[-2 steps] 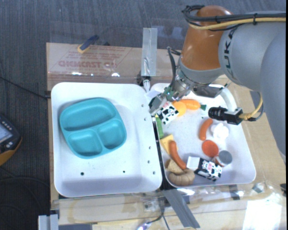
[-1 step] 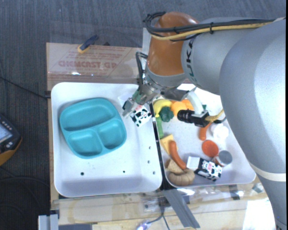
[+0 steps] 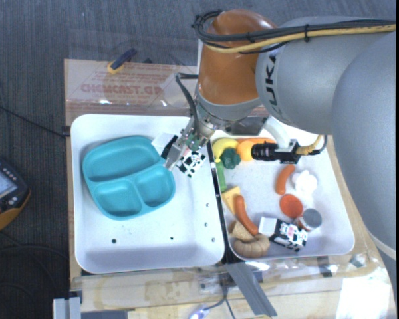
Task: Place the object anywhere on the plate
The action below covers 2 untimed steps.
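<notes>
Camera view | gripper [image 3: 185,150] beside plate [image 3: 128,175] | cow toy [image 3: 193,163] just below jaws

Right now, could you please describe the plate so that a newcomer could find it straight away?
Look in the left bin of the two white ones. The plate lies in its upper left part, just left of the hand. It is the one turquoise thing there, rounded, with three compartments.
</notes>
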{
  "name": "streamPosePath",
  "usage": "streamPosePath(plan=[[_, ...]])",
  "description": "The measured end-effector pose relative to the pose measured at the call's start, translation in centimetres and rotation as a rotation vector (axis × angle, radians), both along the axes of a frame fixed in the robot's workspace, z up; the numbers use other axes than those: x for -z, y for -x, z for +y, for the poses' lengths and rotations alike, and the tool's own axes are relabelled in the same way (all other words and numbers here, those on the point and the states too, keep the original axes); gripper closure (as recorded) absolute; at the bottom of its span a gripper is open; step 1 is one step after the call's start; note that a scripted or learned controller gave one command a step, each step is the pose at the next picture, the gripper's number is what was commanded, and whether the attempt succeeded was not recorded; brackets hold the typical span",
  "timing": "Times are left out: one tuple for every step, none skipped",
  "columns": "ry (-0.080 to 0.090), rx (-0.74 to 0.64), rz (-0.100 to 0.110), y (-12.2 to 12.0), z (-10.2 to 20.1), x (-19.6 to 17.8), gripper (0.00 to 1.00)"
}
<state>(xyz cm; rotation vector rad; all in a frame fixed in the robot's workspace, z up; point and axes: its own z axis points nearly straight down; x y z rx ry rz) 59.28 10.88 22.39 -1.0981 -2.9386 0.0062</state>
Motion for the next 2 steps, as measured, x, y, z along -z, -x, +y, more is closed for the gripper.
streamPosePath(plan=[[0.000,0.000,0.000,0.0,0.0,0.0,0.00],[-0.004,-0.382,0.000,-1.8,-4.7,4.2,0.00]])
